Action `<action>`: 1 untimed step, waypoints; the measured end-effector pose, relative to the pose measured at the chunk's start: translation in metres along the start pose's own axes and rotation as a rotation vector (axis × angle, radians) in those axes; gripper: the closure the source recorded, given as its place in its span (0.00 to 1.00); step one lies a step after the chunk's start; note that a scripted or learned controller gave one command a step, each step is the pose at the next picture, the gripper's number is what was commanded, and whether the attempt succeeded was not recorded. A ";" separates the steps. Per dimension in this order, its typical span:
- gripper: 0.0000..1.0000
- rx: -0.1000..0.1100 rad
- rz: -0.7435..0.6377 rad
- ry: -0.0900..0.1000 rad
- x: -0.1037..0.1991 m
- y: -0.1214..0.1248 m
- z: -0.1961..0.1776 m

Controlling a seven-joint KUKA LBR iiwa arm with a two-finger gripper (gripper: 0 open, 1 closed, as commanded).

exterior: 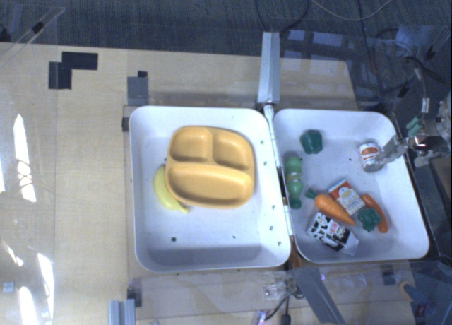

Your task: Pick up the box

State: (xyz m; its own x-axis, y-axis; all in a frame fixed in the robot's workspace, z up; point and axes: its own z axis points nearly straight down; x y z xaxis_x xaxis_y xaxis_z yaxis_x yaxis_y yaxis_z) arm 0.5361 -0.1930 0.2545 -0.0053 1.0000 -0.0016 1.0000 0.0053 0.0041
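Two boxes lie in the right bin; the gripper is farther back, by a small can.

Nearest in the right bin (417,246) is a black-and-white box (330,232), lying flat near the front wall. Just behind it, a carrot (333,208) lies slantwise, touching an orange-and-white box (347,196). Beside that box is a second carrot with a green top (372,215). A green toy (292,173) lies along the bin's left wall. Farther back, the gripper (382,157) sits low at the right wall, right beside a small can (368,154). Whether it is open or closed cannot be told, and neither box is in its grasp. A green pepper (311,141) lies towards the far wall. In the left bin (145,232), a yellow divided plate (210,167) rests over a paler yellow thing (165,191). Both bins sit on the pale wooden table (70,196).
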 end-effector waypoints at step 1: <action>0.00 0.001 0.005 0.001 0.035 -0.015 0.114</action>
State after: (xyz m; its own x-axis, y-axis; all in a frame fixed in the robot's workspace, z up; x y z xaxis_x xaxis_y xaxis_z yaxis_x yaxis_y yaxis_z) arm 0.5212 -0.1585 0.1404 -0.0004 1.0000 -0.0004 1.0000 0.0004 0.0028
